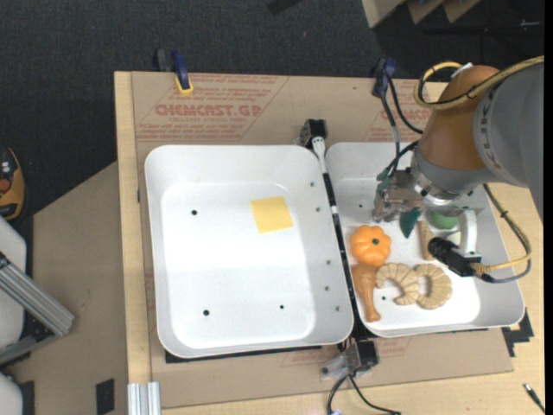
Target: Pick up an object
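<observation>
While the small orange pumpkin [371,245] is lying untouched at the centre right of the frame, in the right bin [497,314], the gripper [399,202] is hanging just above it, so the reach seems to be under way; whether the claw is open or closed I cannot tell. The next move is likely calling for a straight descent onto one item, since a curled pale pastry [417,285] is crowding the pumpkin. The left bin [164,175] is holding a yellow square [272,214].

We see two shallow white plastic bins [173,232], smooth with a dull sheen, on a matt brown cardboard-like board [130,188] printed in red. The flat yellow square [271,214] looks matt, the small orange pumpkin [371,245] slightly glossy, and the arm's orange band [449,137] smooth and shiny.
</observation>
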### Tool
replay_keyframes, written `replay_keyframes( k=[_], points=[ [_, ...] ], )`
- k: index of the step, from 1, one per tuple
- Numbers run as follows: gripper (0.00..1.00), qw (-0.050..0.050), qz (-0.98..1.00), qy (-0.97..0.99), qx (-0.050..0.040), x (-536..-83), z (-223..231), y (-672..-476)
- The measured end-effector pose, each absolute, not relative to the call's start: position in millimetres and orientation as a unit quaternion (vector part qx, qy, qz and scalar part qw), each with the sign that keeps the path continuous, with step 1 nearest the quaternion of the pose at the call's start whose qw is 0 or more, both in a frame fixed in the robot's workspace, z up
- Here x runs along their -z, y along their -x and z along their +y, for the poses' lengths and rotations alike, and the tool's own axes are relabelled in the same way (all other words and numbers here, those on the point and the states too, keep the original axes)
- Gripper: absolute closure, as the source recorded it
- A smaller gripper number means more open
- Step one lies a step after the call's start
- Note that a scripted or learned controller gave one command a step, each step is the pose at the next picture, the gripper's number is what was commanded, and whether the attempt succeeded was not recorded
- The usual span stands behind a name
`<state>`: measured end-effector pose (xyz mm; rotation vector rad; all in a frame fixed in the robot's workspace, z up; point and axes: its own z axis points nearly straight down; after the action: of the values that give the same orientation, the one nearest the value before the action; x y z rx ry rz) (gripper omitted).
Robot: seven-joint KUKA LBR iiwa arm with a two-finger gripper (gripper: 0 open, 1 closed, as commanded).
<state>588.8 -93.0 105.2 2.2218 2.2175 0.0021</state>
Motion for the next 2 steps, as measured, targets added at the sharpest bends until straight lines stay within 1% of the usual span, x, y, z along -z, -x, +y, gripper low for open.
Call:
replay_keyframes(
  k=[1,2],
  points=[
    [1.00,0.002,0.706,-0.708,-0.0013,-115.3,-92.9,-589.3],
    [1.00,-0.002,0.706,-0.708,0.0005,-170.6,-102.3,-534.0]
  ],
)
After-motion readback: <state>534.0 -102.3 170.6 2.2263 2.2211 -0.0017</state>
